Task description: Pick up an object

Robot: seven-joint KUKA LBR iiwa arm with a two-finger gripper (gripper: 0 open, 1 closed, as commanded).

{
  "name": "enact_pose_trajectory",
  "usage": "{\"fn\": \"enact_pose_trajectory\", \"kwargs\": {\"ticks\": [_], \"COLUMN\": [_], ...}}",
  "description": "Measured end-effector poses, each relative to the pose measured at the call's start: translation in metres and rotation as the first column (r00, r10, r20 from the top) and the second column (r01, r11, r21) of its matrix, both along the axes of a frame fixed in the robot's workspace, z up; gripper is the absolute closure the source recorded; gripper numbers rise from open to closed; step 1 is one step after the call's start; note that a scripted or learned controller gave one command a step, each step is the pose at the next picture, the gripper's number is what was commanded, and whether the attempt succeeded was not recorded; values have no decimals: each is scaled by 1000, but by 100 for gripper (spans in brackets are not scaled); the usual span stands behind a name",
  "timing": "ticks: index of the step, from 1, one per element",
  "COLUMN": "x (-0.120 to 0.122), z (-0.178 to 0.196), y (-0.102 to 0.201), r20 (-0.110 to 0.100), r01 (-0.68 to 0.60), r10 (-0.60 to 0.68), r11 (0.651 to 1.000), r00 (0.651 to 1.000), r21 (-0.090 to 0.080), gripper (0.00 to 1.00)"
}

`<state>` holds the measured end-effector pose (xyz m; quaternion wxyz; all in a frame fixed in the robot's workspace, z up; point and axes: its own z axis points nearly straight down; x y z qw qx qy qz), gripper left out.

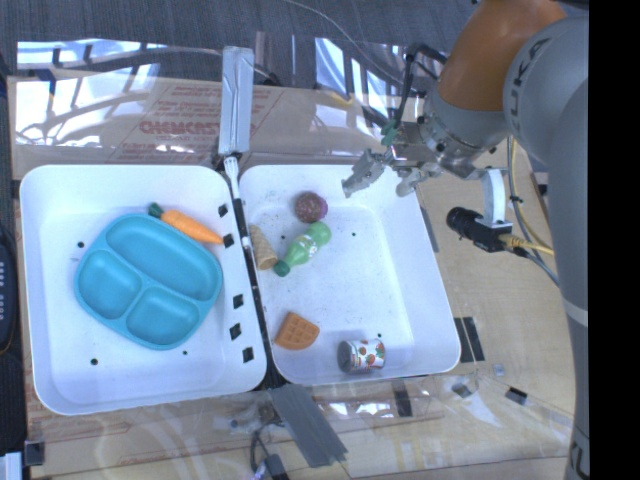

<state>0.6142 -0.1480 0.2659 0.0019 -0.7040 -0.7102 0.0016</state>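
My gripper (383,179) hangs over the far edge of the right bin (415,268), its two fingers spread apart with nothing between them. Below and left of it lies a dark red round fruit (310,206). A green bottle (303,249) lies tilted near the bin's middle, next to an ice cream cone (262,247) by the left wall. A waffle piece (297,331) and a small can (361,354) lie on its side near the front edge.
The left bin (50,298) holds a blue divided plate (148,280) and a carrot (187,225) at the plate's far rim. A metal divider bar (235,98) and cardboard stand behind the bins. Cables run at the right by the arm.
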Motion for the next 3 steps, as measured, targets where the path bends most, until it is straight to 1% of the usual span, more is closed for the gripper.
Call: {"fn": "enact_pose_trajectory", "kwargs": {"ticks": [1,2,3], "x": [39,41,42], "z": [-135,-176,-164], "y": [7,17,17], "r20": [-13,-3,-4], "r01": [73,114,110], "r10": [-73,-114,-110], "r11": [997,994,994], "r00": [997,994,994], "r21": [1,0,1], "gripper": [0,0,100]}}
